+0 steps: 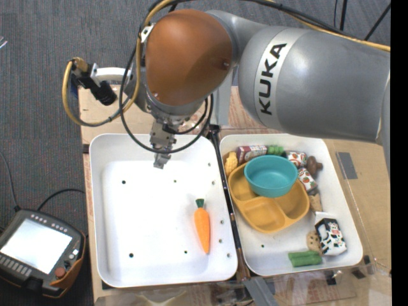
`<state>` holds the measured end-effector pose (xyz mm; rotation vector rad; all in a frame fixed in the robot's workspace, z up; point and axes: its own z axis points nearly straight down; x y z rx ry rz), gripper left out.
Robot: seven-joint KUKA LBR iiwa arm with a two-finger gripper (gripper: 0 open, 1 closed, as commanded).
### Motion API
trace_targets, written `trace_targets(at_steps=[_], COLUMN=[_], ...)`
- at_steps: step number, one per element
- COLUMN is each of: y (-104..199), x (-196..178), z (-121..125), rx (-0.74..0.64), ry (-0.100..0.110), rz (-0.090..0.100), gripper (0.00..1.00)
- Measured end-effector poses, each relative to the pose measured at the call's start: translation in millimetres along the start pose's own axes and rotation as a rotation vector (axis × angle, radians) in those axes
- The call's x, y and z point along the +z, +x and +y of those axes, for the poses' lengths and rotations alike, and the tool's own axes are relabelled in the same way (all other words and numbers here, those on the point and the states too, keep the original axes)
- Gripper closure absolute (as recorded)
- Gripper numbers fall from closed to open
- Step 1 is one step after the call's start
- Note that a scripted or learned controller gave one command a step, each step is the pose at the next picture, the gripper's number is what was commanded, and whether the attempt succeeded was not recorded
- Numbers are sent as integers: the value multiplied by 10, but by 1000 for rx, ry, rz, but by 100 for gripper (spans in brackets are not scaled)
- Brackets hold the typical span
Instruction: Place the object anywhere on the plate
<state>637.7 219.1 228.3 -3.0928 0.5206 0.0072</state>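
Observation:
An orange carrot [202, 229] with a green top lies in the left bin [115, 260], towards its right side and pointing front to back. The yellow divided plate [271, 215] rests in the right bin [347, 234], with a teal bowl [271, 175] on its far part. My gripper [161, 153] hangs over the far edge of the left bin, well up and to the left of the carrot, with nothing seen in it. The large grey and orange arm hides the bench behind it.
Around the plate in the right bin lie several small items: a corn cob [231, 164], a brown packet [252, 153], a cow-patterned carton [329, 236], a green block [305, 258] and a cookie [312, 241]. A control tablet [38, 250] sits at the lower left.

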Motion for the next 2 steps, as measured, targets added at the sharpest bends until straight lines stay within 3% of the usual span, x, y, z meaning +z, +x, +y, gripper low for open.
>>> trace_targets(at_steps=[1, 2], y=[145, -49], x=[508, 417], z=[894, 1305], rx=[6, -131], ry=[-7, -4], rz=[-4, -2], gripper=[100, 100])
